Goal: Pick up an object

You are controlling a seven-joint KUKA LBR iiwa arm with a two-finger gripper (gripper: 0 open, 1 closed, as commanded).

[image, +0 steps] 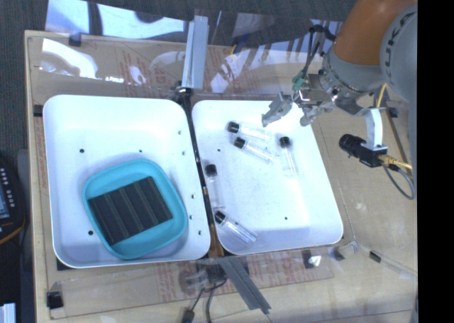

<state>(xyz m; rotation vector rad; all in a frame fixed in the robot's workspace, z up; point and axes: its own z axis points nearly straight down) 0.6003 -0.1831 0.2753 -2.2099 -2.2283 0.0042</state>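
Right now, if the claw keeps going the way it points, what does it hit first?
Probably the clear vials in the right bin. The open claw hangs above the bin's far edge, pointing down; depth is unclear.

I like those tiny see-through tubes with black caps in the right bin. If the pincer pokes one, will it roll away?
Probably. The tube looks round and lies on its side on the smooth floor of the right bin, so a nudge would likely roll it. It seems clear, slick plastic, so it may slip. It looks small and probably light.

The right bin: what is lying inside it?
Inside the right bin lie several clear vials with black caps, one near its front edge. The gripper above hides a little of its far side.
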